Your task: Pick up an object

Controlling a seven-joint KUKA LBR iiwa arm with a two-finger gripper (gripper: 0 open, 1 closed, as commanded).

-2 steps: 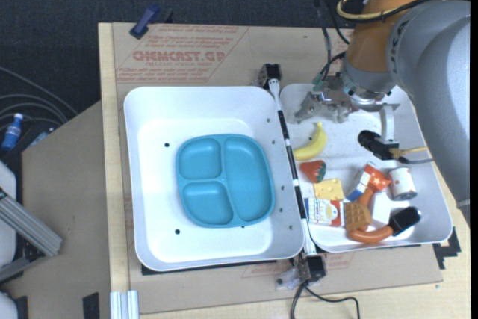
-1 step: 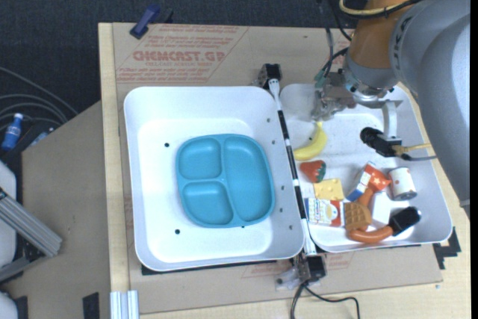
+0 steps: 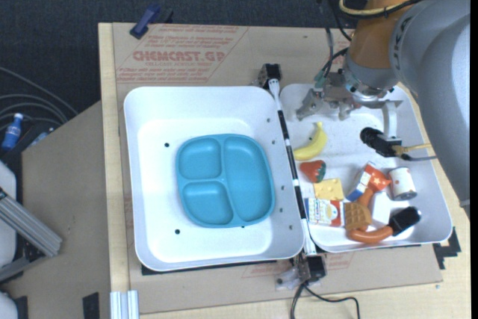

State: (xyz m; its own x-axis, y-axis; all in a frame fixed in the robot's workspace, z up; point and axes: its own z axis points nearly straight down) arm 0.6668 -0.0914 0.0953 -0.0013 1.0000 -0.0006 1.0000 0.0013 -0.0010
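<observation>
The jaws (image 3: 326,104) hang spread at the far end of the right bin (image 3: 441,214), gripping nothing, just above a yellow banana (image 3: 312,143). A strawberry (image 3: 312,170), cartons and other toy food crowd the bin's near half, while the left bin (image 3: 142,160) holds a blue divided plate (image 3: 224,180).

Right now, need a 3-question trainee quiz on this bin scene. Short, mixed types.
1. True or false: the blue divided plate lies in the right bin.
2. Which item lies nearest the gripper? A) banana B) hot dog C) strawberry
3. Fill in: the plate has ___ compartments.

Key: 1 false, it lies in the left bin; 2 A; 3 three.
</observation>
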